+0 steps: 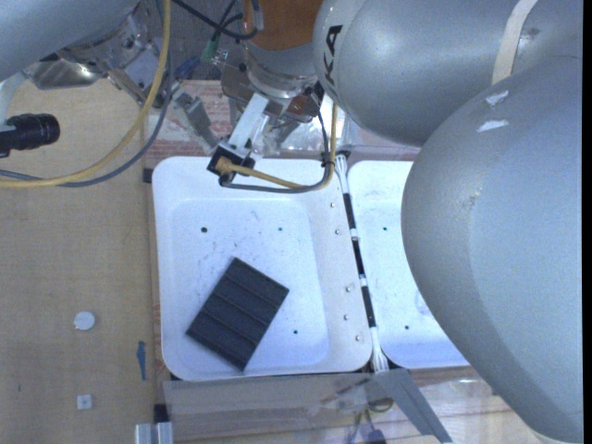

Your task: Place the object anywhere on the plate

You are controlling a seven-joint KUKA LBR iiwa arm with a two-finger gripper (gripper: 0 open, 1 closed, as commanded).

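Currently gripper (277, 109) hangs above far edge of left bin (168, 248); whether spread or closed, cannot tell. Dark ribbed block (239, 313) lies flat, skewed, toward bin's near-left corner, well apart from gripper. Best approach: turn wrist to match skew, descend centred, grasp across shorter side.

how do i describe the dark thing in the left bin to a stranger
Take the left bin of the two white ones. In its lower part lies a dark grey ribbed slab, flat and askew. Its parallel grooves stand out on the white floor.
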